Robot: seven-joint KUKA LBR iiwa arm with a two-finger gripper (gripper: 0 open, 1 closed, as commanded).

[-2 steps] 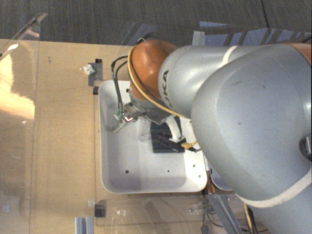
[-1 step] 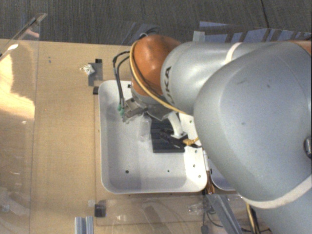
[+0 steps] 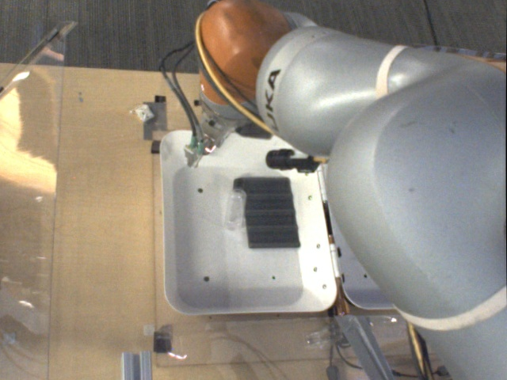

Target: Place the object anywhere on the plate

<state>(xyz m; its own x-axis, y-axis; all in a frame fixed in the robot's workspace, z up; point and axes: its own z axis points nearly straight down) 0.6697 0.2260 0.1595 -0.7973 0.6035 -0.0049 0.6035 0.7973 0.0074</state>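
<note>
- Hand (image 3: 192, 150) is seen at the bin's (image 3: 186, 283) far-left corner; its state cannot be told.
- Clear object (image 3: 234, 210) lies nearer the camera, beside the dark ridged plate (image 3: 268, 212).

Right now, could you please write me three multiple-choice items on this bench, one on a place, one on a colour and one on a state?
1. Where does the dark ribbed block lie?
A. in the left white bin
B. on the bare bench
C. on the arm

2. What colour is the band above the wrist?
A. blue
B. orange
C. green

3. How does the block lie?
A. propped against the bin wall
B. hanging in the air
C. flat on the bin floor

Key: 1 A, white floor surrounds it; 2 B, the dome above the wrist is orange; 3 C, its ribbed face points up, clear of the walls.
</note>
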